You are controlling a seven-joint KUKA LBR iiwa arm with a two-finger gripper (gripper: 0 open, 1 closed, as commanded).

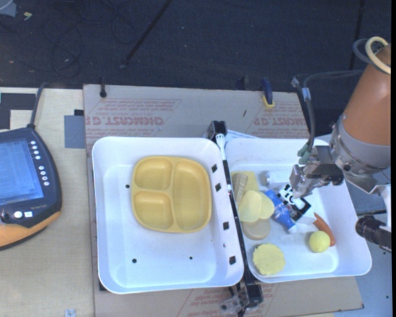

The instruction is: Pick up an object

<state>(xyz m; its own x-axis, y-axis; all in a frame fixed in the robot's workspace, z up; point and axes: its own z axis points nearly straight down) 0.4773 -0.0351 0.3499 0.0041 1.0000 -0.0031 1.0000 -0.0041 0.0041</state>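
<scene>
Two-finger gripper (297,191) hangs low in the right shallow white bin (346,259), directly above a blue-and-white packet (282,211); jaw state cannot be determined. Packet lies between a pale yellow rounded piece (253,205) and an orange carrot-shaped toy (324,227).

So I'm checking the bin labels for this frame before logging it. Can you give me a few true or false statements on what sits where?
1. The yellow divided plate lies in the left bin. True.
2. The gripper hangs over the left bin. False: it is over the right bin, above the blue package.
3. A small yellow ball lies near the right bin's near right corner. True.
4. The orange carrot-like piece lies on the divided plate. False: it lies in the right bin, beside the ball.
5. A handheld control tablet rests inside the right bin. False: it sits outside the bins, left of them.
</scene>
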